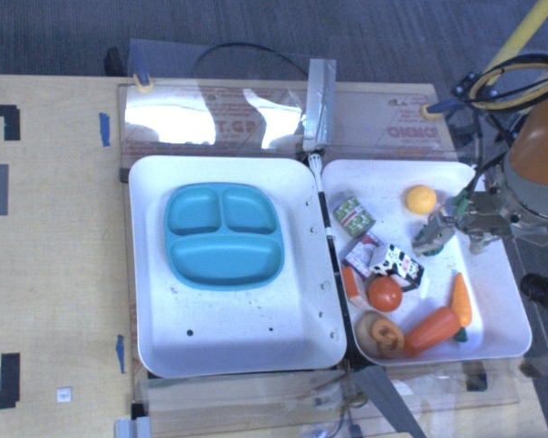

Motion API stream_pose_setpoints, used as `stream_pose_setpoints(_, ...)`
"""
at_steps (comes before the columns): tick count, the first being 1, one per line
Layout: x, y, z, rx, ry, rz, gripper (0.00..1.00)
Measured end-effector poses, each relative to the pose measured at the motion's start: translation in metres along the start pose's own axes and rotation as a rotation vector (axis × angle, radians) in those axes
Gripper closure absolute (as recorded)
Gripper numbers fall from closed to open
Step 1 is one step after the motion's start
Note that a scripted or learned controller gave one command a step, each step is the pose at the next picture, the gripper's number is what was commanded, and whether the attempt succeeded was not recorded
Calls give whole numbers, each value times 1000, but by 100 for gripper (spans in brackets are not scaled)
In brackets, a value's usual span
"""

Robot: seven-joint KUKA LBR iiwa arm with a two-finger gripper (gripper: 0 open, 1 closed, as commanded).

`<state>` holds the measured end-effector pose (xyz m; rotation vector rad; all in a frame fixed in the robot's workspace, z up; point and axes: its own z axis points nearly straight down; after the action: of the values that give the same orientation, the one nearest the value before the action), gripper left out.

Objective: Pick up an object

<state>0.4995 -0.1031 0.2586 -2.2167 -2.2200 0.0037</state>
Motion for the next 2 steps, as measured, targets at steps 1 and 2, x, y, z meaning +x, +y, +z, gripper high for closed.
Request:
stream_pose_setpoints(1,-45,-2,129,-1,-1,131,0)
stream_pose_setpoints(2,-88,-16,172,-12,-3,67,0)
